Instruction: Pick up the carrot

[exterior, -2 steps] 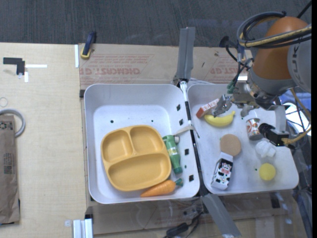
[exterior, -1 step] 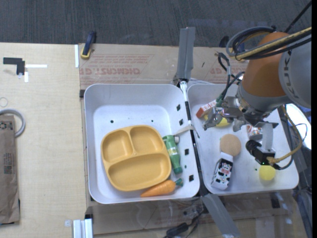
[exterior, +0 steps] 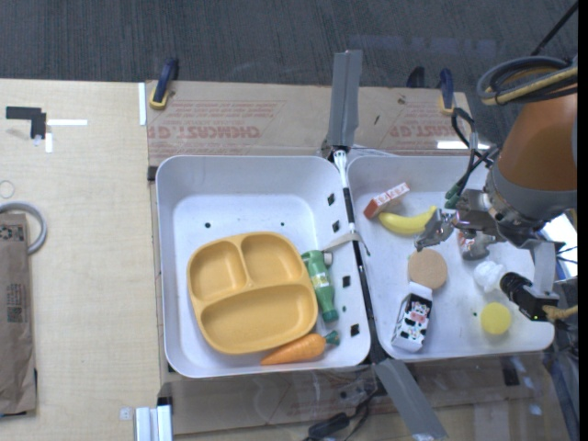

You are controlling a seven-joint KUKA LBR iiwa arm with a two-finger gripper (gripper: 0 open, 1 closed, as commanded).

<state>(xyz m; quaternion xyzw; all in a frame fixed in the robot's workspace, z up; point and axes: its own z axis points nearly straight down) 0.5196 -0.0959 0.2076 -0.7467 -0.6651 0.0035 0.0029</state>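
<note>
The carrot (exterior: 296, 349) is lying at the lower edge of the left bin (exterior: 175, 246), just beside the yellow plate (exterior: 250, 292), probably light, stiff and smooth, best gripped across its thicker middle, while the end effector (exterior: 439, 232) is hovering over the right bin, seemingly open and holding nothing.

The arm (exterior: 542, 145) comprises a rounded orange band above a grey wrist housing, black and yellow cables looped over its upper side, and a dark metallic tool (exterior: 447, 231) with exposed silver hardware.
</note>
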